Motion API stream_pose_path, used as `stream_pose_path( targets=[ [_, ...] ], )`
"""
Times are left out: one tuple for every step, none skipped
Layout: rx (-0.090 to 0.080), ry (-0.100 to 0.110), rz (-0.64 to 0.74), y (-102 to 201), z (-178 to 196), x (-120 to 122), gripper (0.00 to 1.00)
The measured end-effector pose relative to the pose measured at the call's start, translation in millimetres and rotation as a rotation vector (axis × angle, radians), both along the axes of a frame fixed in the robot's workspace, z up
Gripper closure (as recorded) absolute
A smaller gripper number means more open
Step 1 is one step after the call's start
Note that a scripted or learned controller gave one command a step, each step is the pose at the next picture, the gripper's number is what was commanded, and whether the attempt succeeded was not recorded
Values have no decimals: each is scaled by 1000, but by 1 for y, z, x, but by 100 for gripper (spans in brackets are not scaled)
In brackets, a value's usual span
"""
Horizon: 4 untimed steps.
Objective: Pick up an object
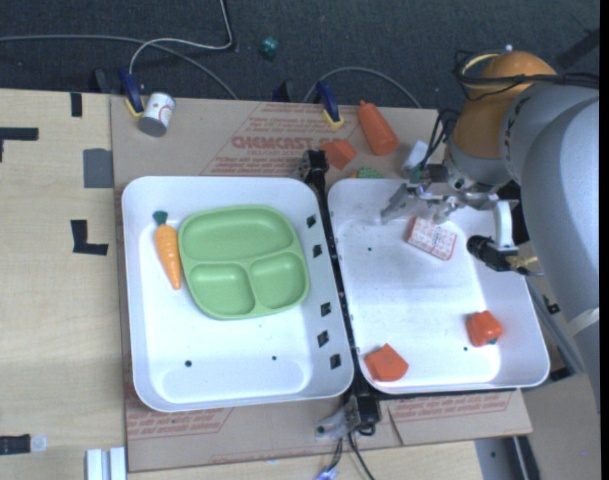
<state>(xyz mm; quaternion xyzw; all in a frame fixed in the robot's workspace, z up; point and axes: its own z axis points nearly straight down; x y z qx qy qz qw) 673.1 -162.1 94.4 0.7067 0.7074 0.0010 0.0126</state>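
In the right bin lie a pink checked packet near the back, an orange block at the front right and an orange wedge at the front rim. My gripper hangs over the bin's back edge, just above and behind the packet. It is open, with one grey finger slanting down to the left and nothing between the fingers. The left bin holds a green divided plate with a toy carrot beside it.
On the cardboard behind the bins lie an orange cylinder, a small orange piece and a white can. Blue clips hold cables at the back. The grey arm covers the right bin's right side.
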Motion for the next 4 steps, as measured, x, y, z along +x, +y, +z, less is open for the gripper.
stream_pose_path(
  targets=[
    [1,-1,0,15,0,0,0],
    [7,-3,3,10,0,1,0],
    [4,-1,1,15,0,0,0],
    [12,-3,4,6,-1,-4,0]
  ],
)
